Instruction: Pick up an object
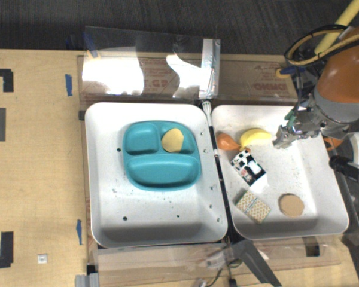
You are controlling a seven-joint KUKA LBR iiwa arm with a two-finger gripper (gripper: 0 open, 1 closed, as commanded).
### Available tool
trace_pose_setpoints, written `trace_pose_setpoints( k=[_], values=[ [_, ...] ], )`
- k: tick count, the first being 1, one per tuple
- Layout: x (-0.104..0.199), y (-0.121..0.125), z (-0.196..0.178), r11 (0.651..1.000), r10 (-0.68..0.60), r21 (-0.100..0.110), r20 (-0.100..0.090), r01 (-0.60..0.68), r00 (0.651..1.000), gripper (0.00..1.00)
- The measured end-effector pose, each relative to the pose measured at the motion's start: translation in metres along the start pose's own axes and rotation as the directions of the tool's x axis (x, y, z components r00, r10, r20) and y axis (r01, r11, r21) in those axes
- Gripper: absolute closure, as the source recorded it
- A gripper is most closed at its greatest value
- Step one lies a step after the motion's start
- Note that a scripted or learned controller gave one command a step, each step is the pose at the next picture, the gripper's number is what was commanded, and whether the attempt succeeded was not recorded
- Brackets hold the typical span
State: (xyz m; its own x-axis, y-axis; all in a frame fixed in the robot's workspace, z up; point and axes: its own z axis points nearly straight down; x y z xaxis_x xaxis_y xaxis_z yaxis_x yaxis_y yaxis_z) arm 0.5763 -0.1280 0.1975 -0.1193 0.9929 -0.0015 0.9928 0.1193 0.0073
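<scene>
**Claw Position and Right Bin Contents**

Claw (285,137) positioned over the far part of the right bin (329,220), just right of the yellow lemon-shaped object (255,137). Finger opening: cannot tell. Nothing seen between the fingers.

Located in the right bin:
- Yellow lemon-shaped object, rounded and smooth, at the far left.
- Orange rounded object (227,142), smaller, touching the yellow one on its left side.
- Black-and-white patterned box (248,166), tilted, near of the yellow object.
- Tan checkered pad (253,207), flat, at the near left.
- Brown round disc (291,205), flat, right of the pad and apart from it.

Located in the left bin (102,178): teal divided tray (161,171) with pale yellow oval object (172,140) in its far right compartment.

Both bins set side by side on the tabletop (30,178).
</scene>
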Motion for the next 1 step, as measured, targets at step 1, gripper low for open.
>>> trace_pose_setpoints(
  k=[1],
  values=[
    [-0.0004, -0.0016, 0.0029, 1.000, 0.001, 0.006, -0.001, -0.001, 1.000, 0.00]
  ],
)
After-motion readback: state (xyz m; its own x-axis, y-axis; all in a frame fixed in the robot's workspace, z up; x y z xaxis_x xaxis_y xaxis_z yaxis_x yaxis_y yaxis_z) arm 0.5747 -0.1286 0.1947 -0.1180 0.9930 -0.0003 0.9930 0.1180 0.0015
